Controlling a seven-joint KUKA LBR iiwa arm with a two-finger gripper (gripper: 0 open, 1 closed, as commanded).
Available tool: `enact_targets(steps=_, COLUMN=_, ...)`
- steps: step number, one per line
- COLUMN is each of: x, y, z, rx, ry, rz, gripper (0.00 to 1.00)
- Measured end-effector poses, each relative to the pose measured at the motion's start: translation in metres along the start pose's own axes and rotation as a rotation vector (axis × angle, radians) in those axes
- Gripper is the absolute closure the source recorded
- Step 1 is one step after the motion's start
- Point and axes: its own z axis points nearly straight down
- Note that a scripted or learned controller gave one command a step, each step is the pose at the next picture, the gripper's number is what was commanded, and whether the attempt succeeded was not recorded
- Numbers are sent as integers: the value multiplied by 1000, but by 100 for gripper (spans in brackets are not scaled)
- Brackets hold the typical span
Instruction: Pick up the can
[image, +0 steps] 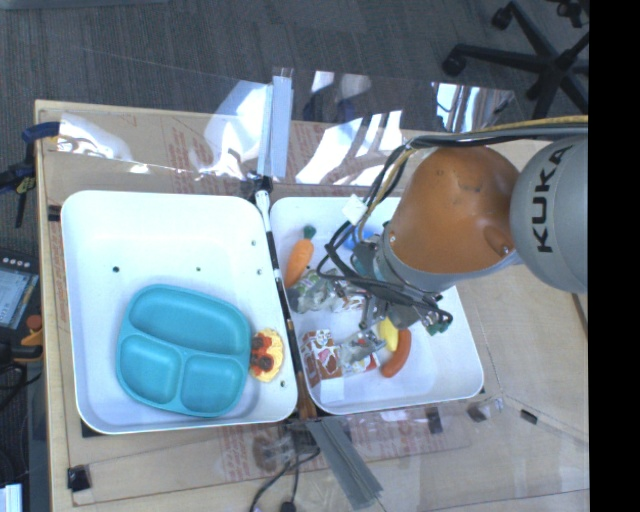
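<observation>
Over the right bin (455, 375), the gripper (372, 325) is lowered among clutter; the can cannot be identified, nor the claw's state told, so nothing is seen lifted.

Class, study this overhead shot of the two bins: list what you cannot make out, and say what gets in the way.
1. The claw in the camera view: the arm's orange band covers it from above, so its state is unreadable.
2. The can: nothing among the right bin's clutter is clearly one; it may lie under the arm.
3. The small item beside the blue tray: too small to identify.
4. The crinkled wrapper: glare blurs it.
</observation>
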Motion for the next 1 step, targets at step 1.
enact_targets(steps=1, x=14, y=-12, z=70, rx=22, ry=-15, rz=-50, gripper=0)
